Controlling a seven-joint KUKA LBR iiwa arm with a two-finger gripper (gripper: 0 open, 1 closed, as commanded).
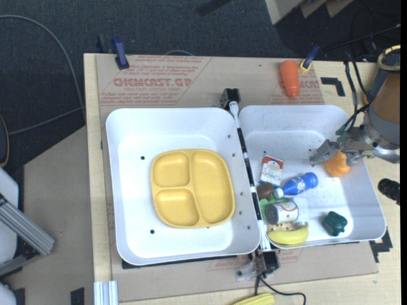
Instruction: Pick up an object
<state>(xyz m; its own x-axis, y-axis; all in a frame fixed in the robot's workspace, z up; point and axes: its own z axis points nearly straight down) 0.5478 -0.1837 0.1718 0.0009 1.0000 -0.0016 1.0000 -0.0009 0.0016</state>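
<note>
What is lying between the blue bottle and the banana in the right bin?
In the camera view, a can on its side lies between the blue bottle and the banana, near the right bin's left wall.

A yellow tray with three compartments lies in the left bin. On the brown board behind the bins, an orange carrot lies near the right bin's far edge, and a blue clamp grips the board at its far left corner. A second blue clamp stands just beside the carrot. A black clip sits where the two bins meet at the far side. A grey cable curves over the dark carpet on the left.
</note>
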